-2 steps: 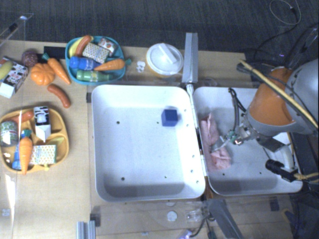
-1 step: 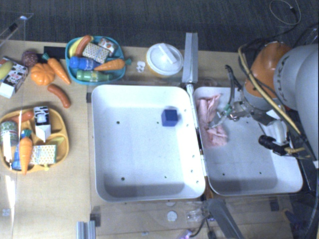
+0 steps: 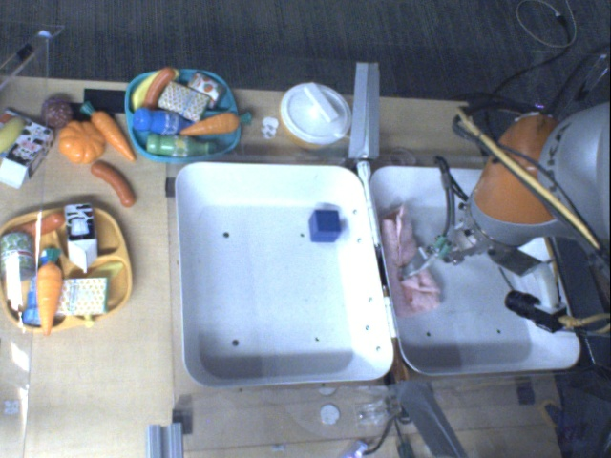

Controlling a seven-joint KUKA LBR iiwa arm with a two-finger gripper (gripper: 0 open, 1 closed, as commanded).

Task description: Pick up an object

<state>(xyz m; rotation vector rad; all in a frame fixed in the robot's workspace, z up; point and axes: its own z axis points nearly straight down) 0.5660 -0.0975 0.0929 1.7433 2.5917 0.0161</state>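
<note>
A small blue cube [image 3: 326,224] lies in the left bin [image 3: 239,351], toward its back right. In the right bin [image 3: 496,346], a pale pink floppy object [image 3: 399,237] lies along the left wall, with a second pink lump [image 3: 421,292] just in front of it. My gripper [image 3: 425,260] reaches in from the right and is low over the pink pieces, between the two lumps. The grey arm with its orange band [image 3: 511,184] covers the back right of this bin.
Toy food lies on the bench at the left: a blue bowl [image 3: 181,113], a yellow plate [image 3: 62,265], a loose carrot and a sausage. A white lidded bowl [image 3: 315,113] and a metal post [image 3: 363,113] stand behind the bins. Cables hang at the right.
</note>
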